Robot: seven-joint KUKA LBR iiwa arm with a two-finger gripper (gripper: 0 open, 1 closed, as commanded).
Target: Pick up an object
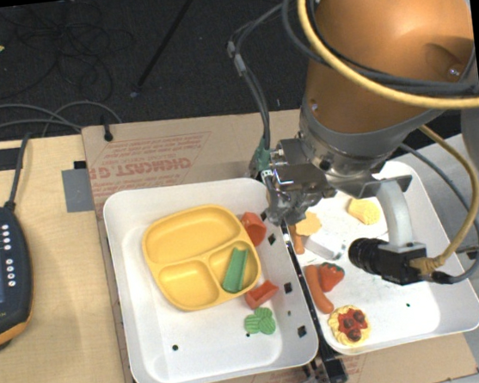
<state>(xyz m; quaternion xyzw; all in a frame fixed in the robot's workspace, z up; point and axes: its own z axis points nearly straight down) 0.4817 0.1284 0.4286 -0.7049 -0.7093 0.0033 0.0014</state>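
Glossy yellow plastic tray (pixel 175 242) in smooth white plastic bin (pixel 154 344).

Yellow sectioned plate (pixel 193 254) with a green piece (pixel 236 268) in it, white bins (pixel 144 328) (both alike), red blocks (pixel 261 294), green ridged toy (pixel 259 321), yellow round (pixel 349 324) dotted red, orange-banded grey arm (pixel 382 47).

The arm (pixel 386 47) has a big rounded orange band, glossy, above a grey metal wrist ring. A yellow cable and a grey one loop around the orange part. The gripper (pixel 288 198) is a cluster of silvery metal parts. A white bracket and a black cylindrical unit sit by the wrist.
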